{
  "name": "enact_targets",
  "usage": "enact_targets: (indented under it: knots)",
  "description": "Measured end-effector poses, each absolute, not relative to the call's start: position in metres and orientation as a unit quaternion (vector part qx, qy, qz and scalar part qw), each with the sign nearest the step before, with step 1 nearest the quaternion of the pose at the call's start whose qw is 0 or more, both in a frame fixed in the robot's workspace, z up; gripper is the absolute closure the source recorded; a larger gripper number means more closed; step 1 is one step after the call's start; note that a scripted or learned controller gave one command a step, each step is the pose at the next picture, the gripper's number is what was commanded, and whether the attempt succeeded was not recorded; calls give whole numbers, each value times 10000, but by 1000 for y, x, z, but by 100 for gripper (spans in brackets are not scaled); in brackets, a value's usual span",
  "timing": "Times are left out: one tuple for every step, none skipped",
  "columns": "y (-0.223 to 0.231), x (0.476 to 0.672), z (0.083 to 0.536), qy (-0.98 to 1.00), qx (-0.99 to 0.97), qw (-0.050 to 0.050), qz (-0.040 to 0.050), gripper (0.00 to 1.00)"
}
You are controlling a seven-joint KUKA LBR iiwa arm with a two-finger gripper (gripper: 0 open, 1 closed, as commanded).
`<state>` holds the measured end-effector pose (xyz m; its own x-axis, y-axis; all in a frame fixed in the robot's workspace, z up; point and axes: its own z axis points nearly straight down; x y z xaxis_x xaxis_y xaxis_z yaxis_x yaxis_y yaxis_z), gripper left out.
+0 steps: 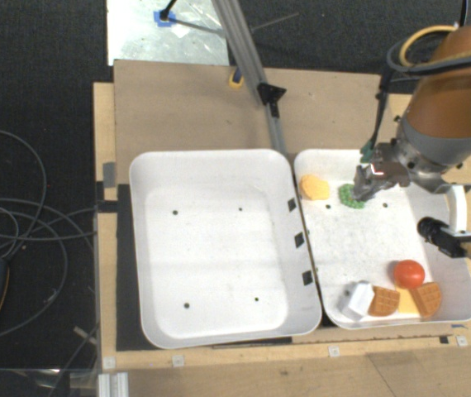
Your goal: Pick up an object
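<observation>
Nearest the camera, along the front edge of the right bin (467,308), sits a cluster: a white-grey block (354,298), two orange waffle-like pieces (384,302) (426,298) and a red ball (409,273) just behind them, all touching or nearly so. A yellow lump (315,188) lies at the bin's back-left corner, well apart from that group. The left bin (149,172) is alongside, w/ only small dark dots on its floor.

Task thing, as far as I can judge, is the green object (352,196) — small, knobbly, lying on the right bin's floor near the back, just right of the yellow lump. The gripper (366,184) is down low right over it, its tip at or touching the green object's right side. Whether the jaws are spread or pressed together I cannot tell — dark metal blurs into the object there, so no grasp is confirmed.

Progress: approx. the approach is done, arm lowered onto a target. Left to do — close on it (if not done), lift clear of the bin floor. The green object looks to be resting on the floor, not raised, so pick-up isn't achieved yet.
</observation>
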<state>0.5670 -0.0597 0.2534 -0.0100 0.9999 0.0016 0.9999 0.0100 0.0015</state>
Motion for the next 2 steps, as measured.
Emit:
enact_targets:
  knots:
    - [-3,568,257,-7112,-7030,3,-16,100]
    - [59,580,247,-7113,-7029,5,-15,100]
